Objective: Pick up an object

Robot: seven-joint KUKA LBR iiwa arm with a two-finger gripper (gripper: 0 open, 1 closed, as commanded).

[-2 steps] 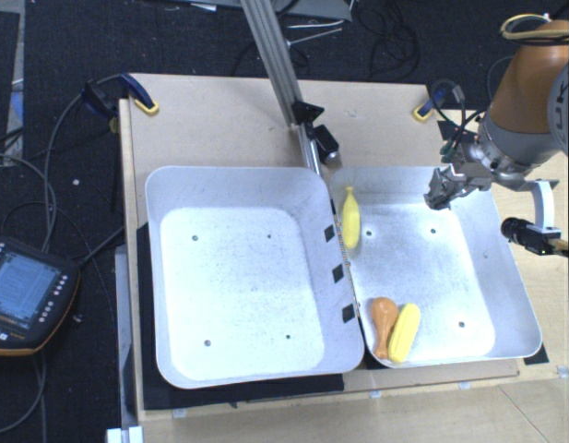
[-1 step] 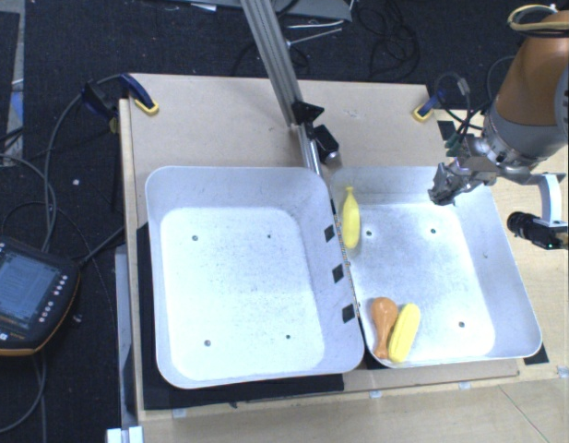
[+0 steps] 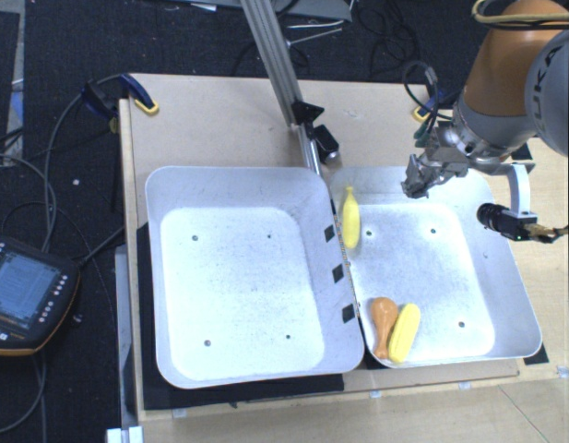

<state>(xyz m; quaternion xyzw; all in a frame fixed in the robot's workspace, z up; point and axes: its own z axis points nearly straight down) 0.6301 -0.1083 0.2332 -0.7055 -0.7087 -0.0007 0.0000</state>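
Pale wooden bench top (image 3: 229, 127) sits on dark carpet floor (image 3: 53, 53) w/ loose black cables (image 3: 35, 169) at left. Grey/orange handheld control pendant (image 3: 24, 292) lies on floor nr left edge. Slanted silver aluminium bar (image 3: 275, 53) crosses top centre; blue-yellow clamp (image 3: 136, 95) grips bench's far left corner.

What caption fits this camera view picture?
End effector above the right bin, with a yellow toy at its left edge.
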